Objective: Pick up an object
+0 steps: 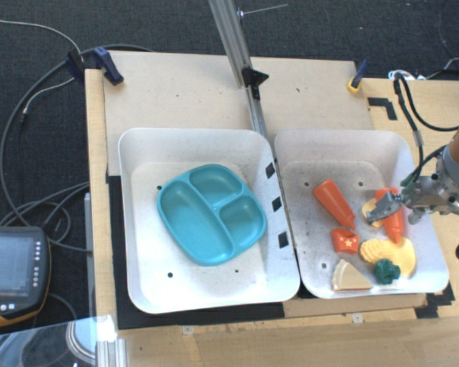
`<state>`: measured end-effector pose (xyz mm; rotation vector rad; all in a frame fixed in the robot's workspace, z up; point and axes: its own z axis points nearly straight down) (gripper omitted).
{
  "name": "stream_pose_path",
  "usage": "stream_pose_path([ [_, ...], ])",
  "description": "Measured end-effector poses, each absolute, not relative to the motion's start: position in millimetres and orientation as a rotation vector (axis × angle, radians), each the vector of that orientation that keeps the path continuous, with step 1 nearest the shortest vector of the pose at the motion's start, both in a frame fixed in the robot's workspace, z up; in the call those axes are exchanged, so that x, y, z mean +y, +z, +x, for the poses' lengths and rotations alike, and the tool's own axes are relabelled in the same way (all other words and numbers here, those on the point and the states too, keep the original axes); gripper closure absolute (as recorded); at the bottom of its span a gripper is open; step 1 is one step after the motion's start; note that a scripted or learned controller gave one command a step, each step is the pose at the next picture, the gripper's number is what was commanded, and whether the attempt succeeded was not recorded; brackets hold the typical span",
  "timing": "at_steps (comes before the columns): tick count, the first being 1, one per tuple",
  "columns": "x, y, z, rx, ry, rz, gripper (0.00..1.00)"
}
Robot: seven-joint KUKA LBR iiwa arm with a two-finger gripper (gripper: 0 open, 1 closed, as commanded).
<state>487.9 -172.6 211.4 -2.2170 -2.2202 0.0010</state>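
Two white bins sit side by side on the bench, and the nearest clutter lies along the front of the right bin: a pale sandwich-like wedge, a dark green toy touching a yellow ridged piece, and a small orange-red block just behind the wedge. These are light play-food items, heaped toward the right-hand front corner — probably because they were dropped there rather than arranged. A step farther back, the tool comes in low from the right on the grey arm, its tip down among the toys beside a small carrot-like piece; whether it is open, closed or gripping anything I cannot tell, since its tip merges with the orange shapes around it (the carrot piece looks like the likeliest candidate, but that is a judgement). A larger orange cone lies tilted just to the left, apart from the tool. The low, slanted approach suits picking from a crowded corner, though neighbours so near could be nudged or caught along with the target. In the left bin a teal divided plate rests flat, well apart from the action — and beyond both bins a metal pole rises from the bench's far edge.
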Motion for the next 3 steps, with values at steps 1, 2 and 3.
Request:
stream_pose_path([
  [1,-172.6,211.4,487.9,-2.22,0.001,-2.218,0.0],
  [2,-179.2,155.4,494.1,-2.216,0.005,-2.216,0.0],
  [3,-181.0,111.5,489.5,-2.216,0.004,-2.216,0.0],
])
